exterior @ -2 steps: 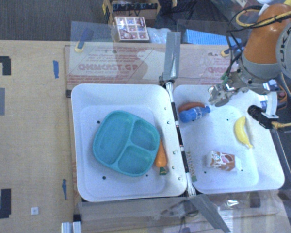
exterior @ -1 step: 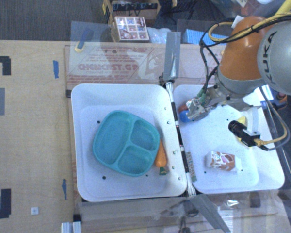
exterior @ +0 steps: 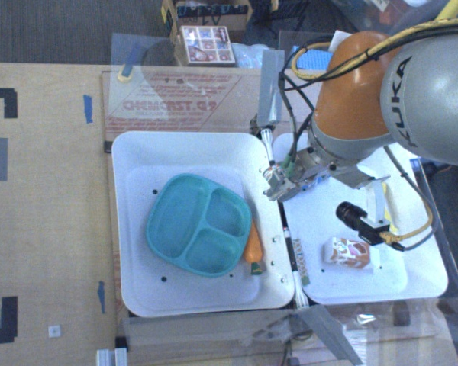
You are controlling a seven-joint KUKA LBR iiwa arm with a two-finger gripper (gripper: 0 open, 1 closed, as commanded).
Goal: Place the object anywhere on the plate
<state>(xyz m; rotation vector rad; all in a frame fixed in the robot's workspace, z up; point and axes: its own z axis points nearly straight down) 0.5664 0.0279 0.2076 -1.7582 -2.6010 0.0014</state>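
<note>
A teal plate (exterior: 201, 223) with three compartments lies in the left bin (exterior: 137, 166). An orange carrot (exterior: 253, 242) with a green tip lies right against the plate's right rim, near the wall between the bins. My gripper (exterior: 278, 183) hangs over that dividing wall, up and to the right of the plate and above the carrot. The grey arm with its orange band (exterior: 351, 90) covers much of the right bin's far half. I see nothing held at the gripper.
A small brown-and-white carton (exterior: 347, 252) lies in the right bin (exterior: 412, 280). A black cylinder (exterior: 351, 216) juts from the wrist above it. Cables loop around the arm. Boxes and clutter stand beyond the bins' far edge.
</note>
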